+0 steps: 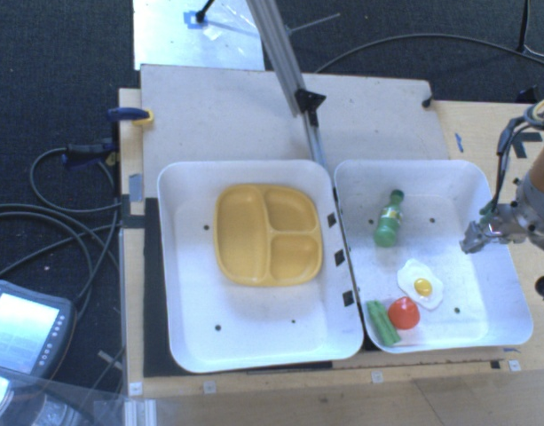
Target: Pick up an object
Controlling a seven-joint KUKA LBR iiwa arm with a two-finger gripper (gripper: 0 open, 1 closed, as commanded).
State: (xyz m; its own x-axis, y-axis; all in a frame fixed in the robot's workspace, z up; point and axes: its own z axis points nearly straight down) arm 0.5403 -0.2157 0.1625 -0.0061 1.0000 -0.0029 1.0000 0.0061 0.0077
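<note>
Now the gripper (478,237) hovers at the right bin's (449,174) right edge; its finger state cannot be told. Bottle (389,218), egg (421,285) and tomato (403,313) lie left of it.

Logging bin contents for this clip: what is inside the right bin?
The right bin holds a green bottle, a fried egg toy, a red tomato and a green vegetable piece. The hand hovers at its right rim, covering a small patch there.
</note>
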